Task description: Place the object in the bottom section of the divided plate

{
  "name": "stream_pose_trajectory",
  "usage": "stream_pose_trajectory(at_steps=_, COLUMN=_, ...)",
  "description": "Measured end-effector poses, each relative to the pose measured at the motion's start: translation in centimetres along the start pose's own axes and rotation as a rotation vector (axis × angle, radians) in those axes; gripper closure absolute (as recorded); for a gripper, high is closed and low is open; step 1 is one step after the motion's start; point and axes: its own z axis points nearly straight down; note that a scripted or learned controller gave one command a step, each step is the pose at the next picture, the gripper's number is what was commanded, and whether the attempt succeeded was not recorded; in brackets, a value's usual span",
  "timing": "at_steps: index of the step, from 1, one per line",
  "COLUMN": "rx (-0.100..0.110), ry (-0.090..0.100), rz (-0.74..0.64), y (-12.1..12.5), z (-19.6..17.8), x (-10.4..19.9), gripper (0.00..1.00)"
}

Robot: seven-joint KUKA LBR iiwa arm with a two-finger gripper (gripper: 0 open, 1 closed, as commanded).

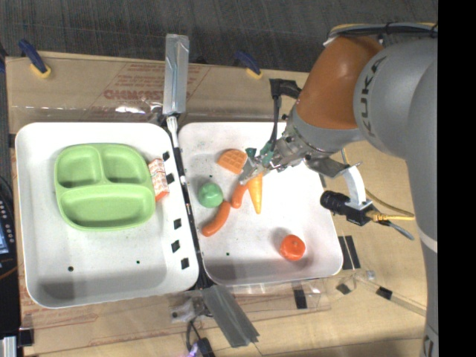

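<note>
Green divided plate [104,185] sits in left bin [44,274] w/ open floor below it. Gripper [259,163] over right bin, grip state can't tell; carrot [256,193], waffle [232,160] crowd just beside

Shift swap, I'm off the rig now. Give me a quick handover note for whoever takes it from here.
End effector: low over the right bin, at the top of the orange carrot-shaped toy. Finger state and grip cannot be told.
Divided plate: green, in the left bin; nothing lies in its bottom section.
Right bin also has a waffle-like piece, a green round toy, an orange sausage shape and a red-orange round toy. A small packet sits by the plate's right edge.
Done: nothing placed yet.
Left: secure an object, carry it left, set it in the bottom section.
</note>
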Motion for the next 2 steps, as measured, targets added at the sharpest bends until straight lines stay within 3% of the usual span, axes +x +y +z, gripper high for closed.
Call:
stream_pose_trajectory(at_steps=1, rx=0.004, ry=0.002, rz=0.186, y=4.3, z=3.7, x=9.5, gripper=1.00)
stream_pose_trajectory(at_steps=2, rx=0.001, ry=0.000, rz=0.384, y=7.1, z=2.8, x=15.6, gripper=1.00)
